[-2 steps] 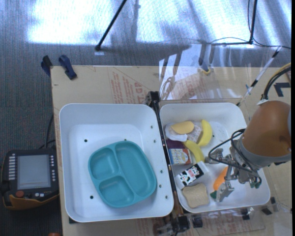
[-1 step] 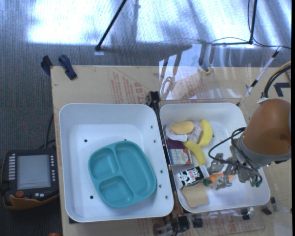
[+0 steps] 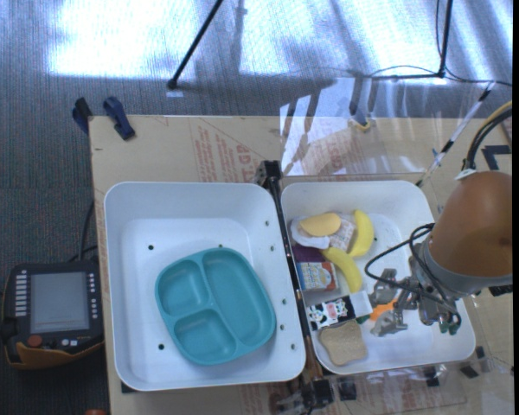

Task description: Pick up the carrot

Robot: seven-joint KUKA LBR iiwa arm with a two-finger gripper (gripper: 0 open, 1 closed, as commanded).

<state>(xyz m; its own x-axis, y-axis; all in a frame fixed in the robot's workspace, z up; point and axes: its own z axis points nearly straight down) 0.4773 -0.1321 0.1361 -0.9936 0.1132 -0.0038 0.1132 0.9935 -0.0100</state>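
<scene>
Camera view, looking down: arm (image 3: 476, 227) reaching in from right, gripper (image 3: 391, 308) low in near part of right bin (image 3: 363, 182). Small orange sliver, likely carrot (image 3: 380, 312), right at gripper tip, on its left side, just beside bread (image 3: 343, 342) and near carton (image 3: 333, 310). Mostly hidden by metal and cable; touching or merely alongside, impossible to say. Grip state: cannot tell, whether released or clenched, nor whether clamped on carrot.

Risks, judged from here:
- Closing beside carrot rather than around it, then lifting with nothing. Cause: so little of carrot exposed, and offset toward one side of gripper.
- Pinching only an end, with likely swing or slip on lift. Cause: tapered, probably smooth shape.
- Nudging carrot under bread or against carton, or catching bread edge along with it. Cause: tight crowding in that part of bin.
- Snagging black cable (image 3: 385, 262) looped just behind gripper. Cause: slack hanging close to working end.
- Pressing too hard on bin floor and skidding carrot away. Cause: low, slanted approach on slick white plastic.

Bananas (image 3: 348, 268) further back, apart from gripper; little danger there. Left bin (image 3: 190, 188) with teal plate (image 3: 214, 305) well apart, not involved.

Best checked by lifting slowly and watching for orange leaving bin floor.
</scene>
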